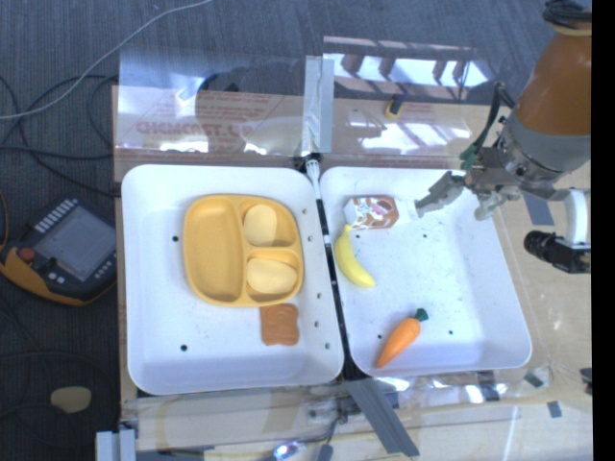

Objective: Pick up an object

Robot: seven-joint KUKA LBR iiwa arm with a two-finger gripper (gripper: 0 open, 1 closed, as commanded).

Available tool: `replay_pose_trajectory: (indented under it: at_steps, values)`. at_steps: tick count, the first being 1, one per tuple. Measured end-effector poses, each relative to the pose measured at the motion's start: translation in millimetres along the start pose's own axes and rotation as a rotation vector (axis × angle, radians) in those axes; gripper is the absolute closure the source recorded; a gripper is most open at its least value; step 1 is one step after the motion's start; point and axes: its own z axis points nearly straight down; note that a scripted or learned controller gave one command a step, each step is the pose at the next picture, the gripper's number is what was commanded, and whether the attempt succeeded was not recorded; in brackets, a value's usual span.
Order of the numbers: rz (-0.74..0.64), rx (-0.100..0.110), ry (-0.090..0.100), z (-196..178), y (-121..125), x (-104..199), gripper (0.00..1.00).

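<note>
Above the right bin, the gripper is seen spread and holding nothing. Nothing is yet picked; the approach step is judged underway. The nearby packet must be descended upon and pinched.

A yellow tray, yellow banana, orange carrot with green top, and brown toast are seen in white bins.
</note>
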Motion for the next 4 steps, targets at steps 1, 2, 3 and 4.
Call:
replay_pose_trajectory:
  at_steps: [1,2,3,4]
  values:
    - [-0.049,0.001,0.002,137,-67,-4,0.00]
    - [-0.094,0.001,0.002,163,-86,9,0.00]
    - [-0.095,0.000,0.002,163,-85,10,0.00]
    - [0.013,-0.010,-0.003,187,-5,24,0.00]
